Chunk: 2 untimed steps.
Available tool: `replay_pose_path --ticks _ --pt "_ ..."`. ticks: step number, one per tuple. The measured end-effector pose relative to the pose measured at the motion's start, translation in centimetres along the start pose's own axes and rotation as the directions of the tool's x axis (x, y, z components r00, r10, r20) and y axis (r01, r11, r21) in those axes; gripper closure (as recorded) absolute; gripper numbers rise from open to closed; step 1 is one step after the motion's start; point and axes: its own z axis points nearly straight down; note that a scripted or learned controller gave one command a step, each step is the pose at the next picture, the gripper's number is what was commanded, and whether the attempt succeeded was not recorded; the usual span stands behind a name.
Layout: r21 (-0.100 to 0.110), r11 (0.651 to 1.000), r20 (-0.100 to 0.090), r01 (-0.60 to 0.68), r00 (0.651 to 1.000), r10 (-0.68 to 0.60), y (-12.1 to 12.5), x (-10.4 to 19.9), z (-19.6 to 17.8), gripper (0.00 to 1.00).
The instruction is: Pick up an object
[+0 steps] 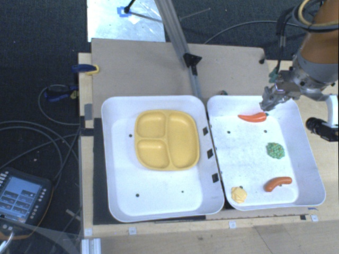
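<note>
Yellow lump (239, 194): right bin (312, 157), near corner.
Sausage (277, 183): beside it.
Pepper (252, 117): far end, under my gripper (267, 103).
My grip: possibly touching pepper; can't tell.
Tray (167, 139): left bin (119, 194).

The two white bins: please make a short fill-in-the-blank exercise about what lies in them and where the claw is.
1. The yellow divided plate lies in the ____ bin.
2. The claw hovers near the ____ chili pepper.
3. The green item lies between the pepper and the ____.
4. The plate has ____ compartments.

Missing words: left; red; sausage; three
</note>
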Motion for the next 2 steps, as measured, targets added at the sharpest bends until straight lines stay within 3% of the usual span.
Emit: replay_pose_path --ticks 2 --pt "0.002 1.000 0.000 0.001 1.000 -0.001 -2.8 9.6 0.7 1.00"
